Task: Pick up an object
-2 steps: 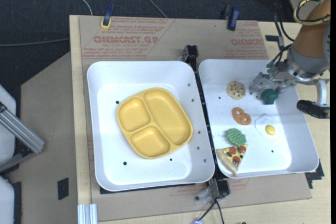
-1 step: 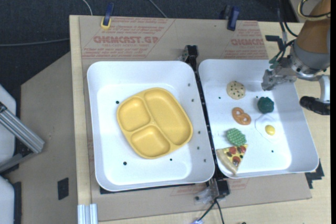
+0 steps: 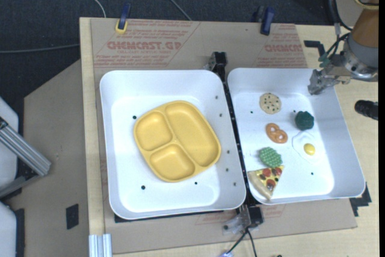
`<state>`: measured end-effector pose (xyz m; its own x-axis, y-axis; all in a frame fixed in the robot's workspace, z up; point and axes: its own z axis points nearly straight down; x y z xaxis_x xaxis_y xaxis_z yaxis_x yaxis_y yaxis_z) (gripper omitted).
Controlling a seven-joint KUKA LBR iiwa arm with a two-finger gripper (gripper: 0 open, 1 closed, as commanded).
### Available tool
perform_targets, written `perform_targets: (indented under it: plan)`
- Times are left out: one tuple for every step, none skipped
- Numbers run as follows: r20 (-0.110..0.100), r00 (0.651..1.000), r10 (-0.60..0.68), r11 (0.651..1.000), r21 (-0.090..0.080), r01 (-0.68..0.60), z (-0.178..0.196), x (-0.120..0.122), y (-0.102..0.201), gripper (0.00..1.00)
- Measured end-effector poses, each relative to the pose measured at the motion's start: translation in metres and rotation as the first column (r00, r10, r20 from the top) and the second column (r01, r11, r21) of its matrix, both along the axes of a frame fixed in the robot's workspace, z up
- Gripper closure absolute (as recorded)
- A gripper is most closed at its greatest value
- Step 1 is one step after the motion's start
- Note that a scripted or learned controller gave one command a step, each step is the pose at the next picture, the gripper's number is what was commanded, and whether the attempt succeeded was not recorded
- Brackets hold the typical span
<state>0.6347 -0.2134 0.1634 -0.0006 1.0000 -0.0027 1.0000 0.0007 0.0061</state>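
Pizza slice (image 3: 265,180) foremost; pincer (image 3: 317,85) over right bin's (image 3: 346,147) rim.

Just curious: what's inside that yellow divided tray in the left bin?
Nothing visible: the yellow tray shows three bare compartments. It lies in the left bin, covering the bin floor beneath it, so that patch is hidden.

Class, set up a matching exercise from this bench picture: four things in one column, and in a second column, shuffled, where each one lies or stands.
Things:
1. yellow tray
2. cookie
3. pizza slice
4. gripper

Places:
A. near front corner of the right bin
B. over the far right edge of the right bin
C. middle of the left bin
D. far part of the right bin, beyond the pretzel

Pairs: 1-C, 2-D, 3-A, 4-B
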Motion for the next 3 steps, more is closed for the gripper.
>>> perform_targets:
  plan:
    - [0.001,1.0,0.001,1.0,0.0,-0.001,0.045,0.0,0.004,1.0]
    - [0.001,1.0,0.0,1.0,-0.001,0.0,0.094,0.003,-0.006,1.0]
    - [-0.004,1.0,0.004,1.0,0.003,-0.004,0.101,0.009,0.046,1.0]
